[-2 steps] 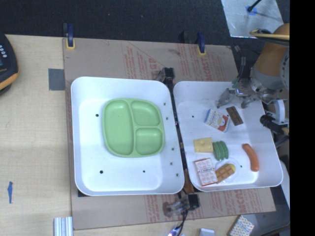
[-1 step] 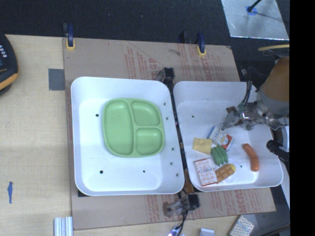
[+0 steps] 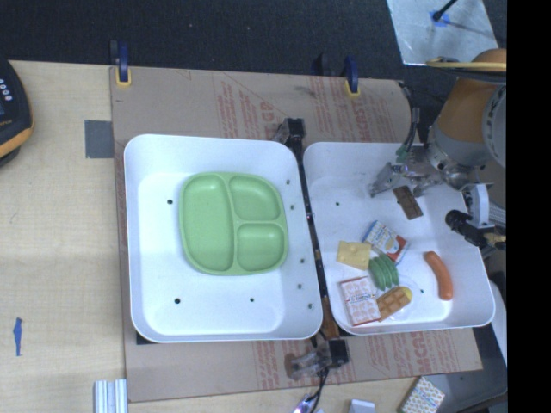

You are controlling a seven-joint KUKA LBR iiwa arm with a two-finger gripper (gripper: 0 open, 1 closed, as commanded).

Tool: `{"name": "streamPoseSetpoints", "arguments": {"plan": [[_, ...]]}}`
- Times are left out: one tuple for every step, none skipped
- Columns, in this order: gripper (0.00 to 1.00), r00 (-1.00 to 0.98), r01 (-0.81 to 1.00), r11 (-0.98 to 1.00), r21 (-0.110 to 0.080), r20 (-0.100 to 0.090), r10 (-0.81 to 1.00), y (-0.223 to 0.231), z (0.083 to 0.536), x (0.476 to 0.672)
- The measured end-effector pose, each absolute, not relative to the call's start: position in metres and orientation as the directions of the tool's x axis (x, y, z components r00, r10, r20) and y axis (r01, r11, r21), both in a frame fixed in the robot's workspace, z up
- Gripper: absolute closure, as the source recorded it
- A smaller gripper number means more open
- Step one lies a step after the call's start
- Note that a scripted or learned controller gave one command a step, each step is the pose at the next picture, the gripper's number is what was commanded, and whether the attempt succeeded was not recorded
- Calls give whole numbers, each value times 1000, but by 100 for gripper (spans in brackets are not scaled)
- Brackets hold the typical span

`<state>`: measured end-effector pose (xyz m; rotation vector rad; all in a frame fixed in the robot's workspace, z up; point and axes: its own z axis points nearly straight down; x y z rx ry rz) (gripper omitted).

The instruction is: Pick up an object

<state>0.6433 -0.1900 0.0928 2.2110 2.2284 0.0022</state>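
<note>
From the overhead camera, my bench was pale wood under a brown cardboard sheet (image 3: 215, 101) clamped at its far edge. The left white bin (image 3: 146, 299) held a green divided plastic plate (image 3: 232, 222). In the right white bin (image 3: 331, 179), my gripper (image 3: 403, 177) hung with fingers spread wide, just beside a small brown block (image 3: 408, 202). Nearer lay an orange sausage (image 3: 439, 274), a green ridged piece (image 3: 384, 271) and a yellow square (image 3: 353, 254).

At the frame's right edge, the arm (image 3: 472, 110) is cut off, its upper links out of sight. The gripper (image 3: 405, 179) hangs over the right bin (image 3: 465, 317); its finger spacing is too small to tell. A black device (image 3: 12, 110) is cropped at far left, and a patterned packet (image 3: 424, 397) at the bottom.
</note>
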Motion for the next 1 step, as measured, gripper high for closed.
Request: {"name": "streamPoseSetpoints", "arguments": {"plan": [[0,-1,1000,1,-12,2,1000,-189,119,524]]}}
